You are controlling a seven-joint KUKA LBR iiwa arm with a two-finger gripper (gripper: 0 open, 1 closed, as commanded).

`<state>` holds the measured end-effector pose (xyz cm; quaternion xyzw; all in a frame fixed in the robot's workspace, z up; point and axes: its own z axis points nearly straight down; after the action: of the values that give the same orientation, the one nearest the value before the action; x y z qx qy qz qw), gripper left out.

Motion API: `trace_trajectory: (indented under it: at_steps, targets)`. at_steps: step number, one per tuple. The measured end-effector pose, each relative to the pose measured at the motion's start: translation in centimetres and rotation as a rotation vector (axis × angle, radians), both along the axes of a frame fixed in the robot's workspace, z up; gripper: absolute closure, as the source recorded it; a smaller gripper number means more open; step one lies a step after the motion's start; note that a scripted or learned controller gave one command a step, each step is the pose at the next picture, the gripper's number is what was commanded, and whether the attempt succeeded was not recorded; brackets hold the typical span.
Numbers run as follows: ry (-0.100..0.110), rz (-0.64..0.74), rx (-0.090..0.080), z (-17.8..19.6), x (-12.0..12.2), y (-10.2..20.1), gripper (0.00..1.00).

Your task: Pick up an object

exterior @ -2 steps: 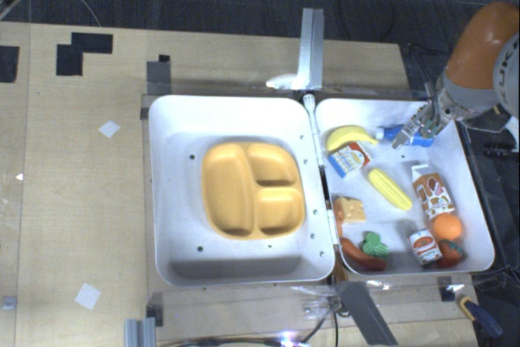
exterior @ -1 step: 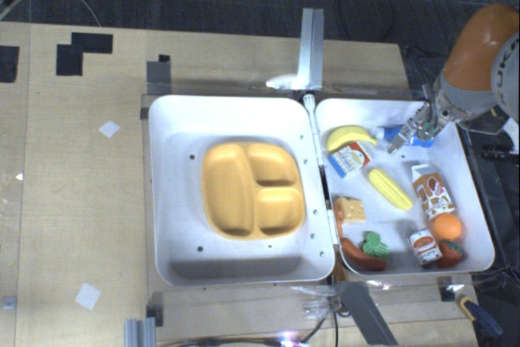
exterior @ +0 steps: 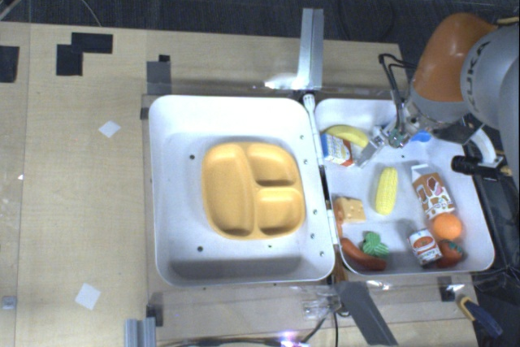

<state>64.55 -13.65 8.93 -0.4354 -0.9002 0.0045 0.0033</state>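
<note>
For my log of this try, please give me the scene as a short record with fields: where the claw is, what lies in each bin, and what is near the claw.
left bin: holds a yellow divided tray
right bin: holds the toy foods
claw: over the far part of the right bin
near claw: banana, blue packet
middle: corn cob, cheese wedge
near edge: red sausage, green piece, small can, orange, carton
grasp: nothing seen between the fingers

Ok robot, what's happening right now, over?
Gripper low in right bin, beside banana. Nothing seen held. Corn, cheese, orange close by. Yellow tray in left bin.
</note>
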Motion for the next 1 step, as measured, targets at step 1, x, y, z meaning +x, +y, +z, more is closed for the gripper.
trace_trajectory:
  at_steps: [1]
  targets:
    - [-0.02,0.087,0.001,-0.07,-3.83,-3.6,0.0]
